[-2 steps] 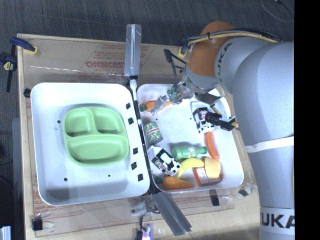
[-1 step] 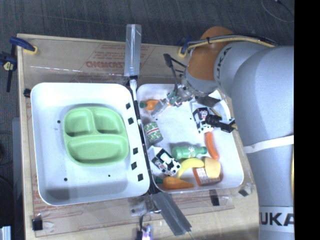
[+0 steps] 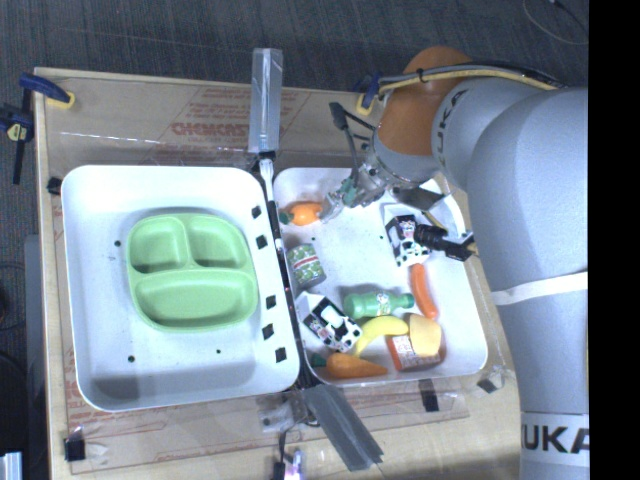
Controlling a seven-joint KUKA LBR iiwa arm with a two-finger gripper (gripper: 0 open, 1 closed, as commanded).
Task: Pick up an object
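A single camera looks down on me from above the pale wooden bench (image 3: 150, 118), tilted a little so that the far edge sits along the top of the frame and the near edge along the bottom. It stands far enough back to take in both shallow white plastic bins: the left bin (image 3: 80, 298) fills the left half of the frame, the right bin (image 3: 470, 318) the centre right. Dark grey carpet (image 3: 150, 18) runs across the top. My grey arm (image 3: 530, 198) enters from the right edge, large and close to the lens.
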